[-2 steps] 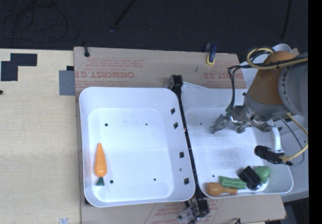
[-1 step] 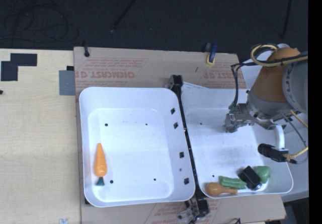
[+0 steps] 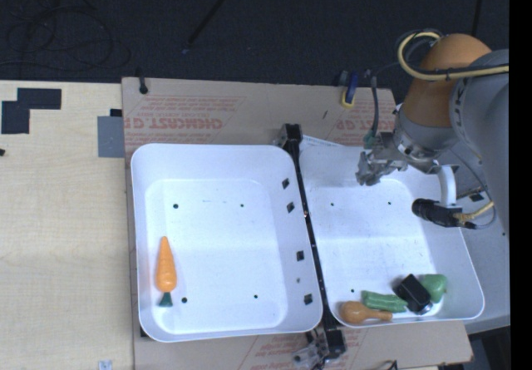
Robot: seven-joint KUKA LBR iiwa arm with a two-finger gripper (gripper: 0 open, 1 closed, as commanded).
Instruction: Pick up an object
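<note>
Three small things lie close together at the near edge of the right bin point(image 3: 399, 277): an orange pear-shaped toy point(image 3: 364, 313), a green toy point(image 3: 384, 302) just beside it, and a black block point(image 3: 413, 293) that leans on a second green piece point(image 3: 432, 284). They touch or nearly touch, so a grab there could catch two at once or push one against the bin's rim. One carrot point(image 3: 165, 264) lies alone in the left bin point(image 3: 208, 160), near its left wall, with bare floor all round it — the easier pick, I think.

To do this step well, the arm should choose one thing, come straight down over its middle, and set its fingers across the thin side. For the carrot that means across its width, not along its length. For the pile, the orange toy at the end looks safest, since one side of it is free.

Farther back, the gripper point(image 3: 374, 167) hangs over the far part of the right bin. I cannot tell how its jaws are set; they are too small and dark. Nothing seems to be held. The pile is well apart from it, toward the near rim, and the carrot is farther off, across the divider point(image 3: 301, 227) between the bins.
</note>
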